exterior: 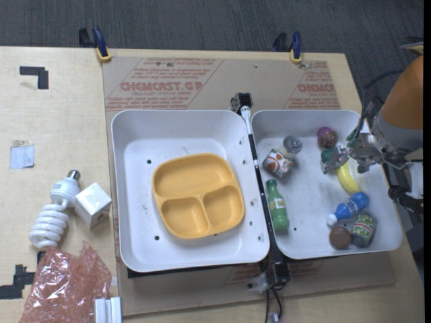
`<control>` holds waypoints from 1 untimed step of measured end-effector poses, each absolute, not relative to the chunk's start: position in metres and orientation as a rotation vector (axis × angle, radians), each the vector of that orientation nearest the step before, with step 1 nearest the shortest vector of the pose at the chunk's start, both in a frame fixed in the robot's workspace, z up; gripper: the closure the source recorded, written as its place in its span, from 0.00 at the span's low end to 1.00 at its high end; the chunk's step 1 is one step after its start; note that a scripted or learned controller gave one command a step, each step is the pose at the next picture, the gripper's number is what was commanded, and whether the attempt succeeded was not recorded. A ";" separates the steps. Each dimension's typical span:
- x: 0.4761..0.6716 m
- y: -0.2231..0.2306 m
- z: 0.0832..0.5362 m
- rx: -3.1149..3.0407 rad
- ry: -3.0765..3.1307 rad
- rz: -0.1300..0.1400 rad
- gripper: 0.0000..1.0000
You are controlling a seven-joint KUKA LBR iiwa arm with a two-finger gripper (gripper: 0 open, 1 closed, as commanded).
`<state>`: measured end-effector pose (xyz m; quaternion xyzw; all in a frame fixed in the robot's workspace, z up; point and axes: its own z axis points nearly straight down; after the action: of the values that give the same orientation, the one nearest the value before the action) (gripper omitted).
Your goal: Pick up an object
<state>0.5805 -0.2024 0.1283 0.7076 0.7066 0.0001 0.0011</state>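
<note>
Two white bins sit on the desk. The left bin [128,180] holds one yellow divided tray [199,195]. The right bin [303,244] holds one green bottle [277,207] along its left wall, long axis running near to far, cap at the far end, one banana [347,178], one blue bottle [350,207] and one can [277,163]. The tool [340,157] hovers at the banana's far end near the right wall; its opening cannot be judged.

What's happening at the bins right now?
The arm's gripper is low in the right bin, at the yellow banana near the far wall. Nothing is visibly held. A green bottle, a can and other small items lie around it. The left bin holds a yellow divided tray.
</note>
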 end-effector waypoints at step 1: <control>0.581 -0.203 0.138 2.221 2.216 0.001 1.00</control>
<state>0.5811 -0.2030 0.1384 0.7078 0.7064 0.0004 0.0022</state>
